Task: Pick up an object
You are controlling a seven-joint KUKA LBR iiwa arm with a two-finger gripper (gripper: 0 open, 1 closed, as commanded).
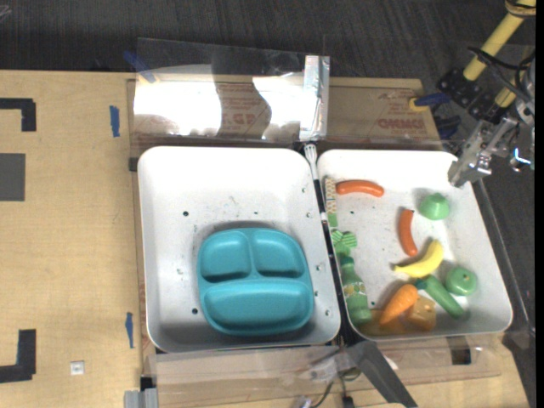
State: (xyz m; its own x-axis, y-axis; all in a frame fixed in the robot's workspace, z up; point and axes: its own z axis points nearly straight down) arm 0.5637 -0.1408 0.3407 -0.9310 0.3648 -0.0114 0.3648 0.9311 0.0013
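The right bin (374,215) holds toy foods. A red-orange sausage (359,189) lies near its far left, a second red sausage (407,230) stands lengthwise in the middle, and a green round piece (434,206) sits by the far right. Nearer the front are a yellow banana (421,263), an orange carrot (398,303), a green apple (461,280), a green cucumber (444,297) and an orange block (422,313). My gripper (465,173) hangs over the bin's far right corner, up and to the right of the green round piece, with nothing seen in it.
The left bin (170,194) carries a teal divided plate (253,280) at its front. Green leafy pieces (345,245) line the right bin's left wall. A clear plastic sheet (229,100) stands behind the bins. Cables and arm parts (501,58) crowd the upper right.
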